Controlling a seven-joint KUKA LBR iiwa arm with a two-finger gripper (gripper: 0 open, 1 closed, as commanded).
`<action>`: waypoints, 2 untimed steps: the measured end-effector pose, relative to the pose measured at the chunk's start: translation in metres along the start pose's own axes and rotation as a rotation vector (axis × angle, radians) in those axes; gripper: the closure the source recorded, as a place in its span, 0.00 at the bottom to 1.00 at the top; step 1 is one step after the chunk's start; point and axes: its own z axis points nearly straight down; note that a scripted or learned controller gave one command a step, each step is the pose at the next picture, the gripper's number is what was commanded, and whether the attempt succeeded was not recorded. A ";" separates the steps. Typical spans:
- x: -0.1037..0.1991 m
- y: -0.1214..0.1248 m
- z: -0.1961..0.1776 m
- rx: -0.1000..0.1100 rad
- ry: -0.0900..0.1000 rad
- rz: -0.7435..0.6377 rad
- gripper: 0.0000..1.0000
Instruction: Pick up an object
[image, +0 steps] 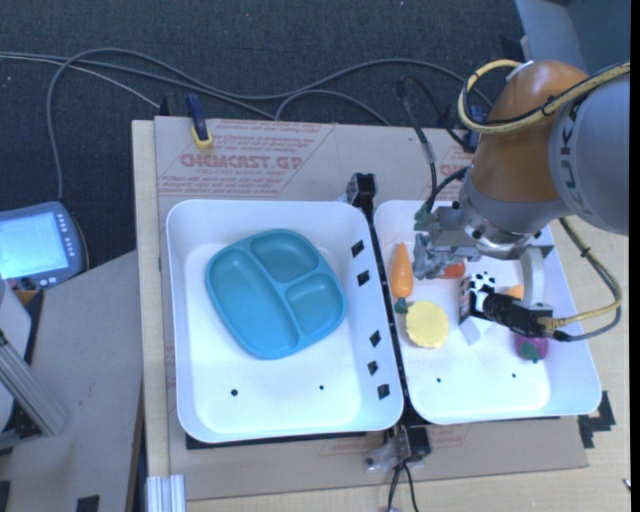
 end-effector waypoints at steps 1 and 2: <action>0.049 0.009 -0.011 -0.004 -0.002 0.001 1.00; 0.095 0.012 -0.011 -0.003 -0.002 0.002 1.00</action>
